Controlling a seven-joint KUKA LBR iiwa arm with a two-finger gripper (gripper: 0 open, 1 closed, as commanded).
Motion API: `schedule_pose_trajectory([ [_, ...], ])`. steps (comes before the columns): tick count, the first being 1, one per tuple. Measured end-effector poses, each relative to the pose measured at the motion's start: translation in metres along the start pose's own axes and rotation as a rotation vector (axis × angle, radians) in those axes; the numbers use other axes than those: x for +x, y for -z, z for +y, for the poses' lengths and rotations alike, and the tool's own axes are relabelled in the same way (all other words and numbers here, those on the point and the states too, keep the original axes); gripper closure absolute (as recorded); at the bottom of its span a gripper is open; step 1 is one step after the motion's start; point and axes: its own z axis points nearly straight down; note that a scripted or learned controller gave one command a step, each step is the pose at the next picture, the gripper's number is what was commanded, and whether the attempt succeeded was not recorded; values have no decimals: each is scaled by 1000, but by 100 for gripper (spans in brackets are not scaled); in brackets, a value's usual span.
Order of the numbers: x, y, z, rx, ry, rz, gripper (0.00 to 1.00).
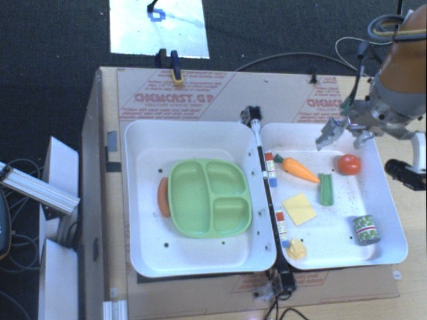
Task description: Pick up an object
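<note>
My gripper (pixel 344 136) hangs over the far side of the right bin (pixel 390 245), fingers spread open with nothing between them. Just below and right of it lies a red tomato (pixel 348 164). An orange carrot (pixel 298 169) lies to the lower left of the gripper. A green stick-shaped piece (pixel 326 189), a yellow cheese slice (pixel 299 209), a small patterned can (pixel 365 230) and a small yellow item (pixel 296 249) lie nearer the front of that bin.
The left bin (pixel 143 245) holds a green divided plate (pixel 209 197) with an orange sausage (pixel 163 197) at its left edge. A black-and-white divider strip (pixel 267 179) runs between the bins. Cables (pixel 293 59) trail across the board behind.
</note>
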Motion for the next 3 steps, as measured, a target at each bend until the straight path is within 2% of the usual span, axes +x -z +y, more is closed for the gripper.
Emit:
schedule_pose_trajectory([
  [1,-84,-123,-36,4,-4,-1,0],
  [2,-85,-191,40,2,0,0,0],
  [3,-86,-179,41,-1,1,-1,100],
])
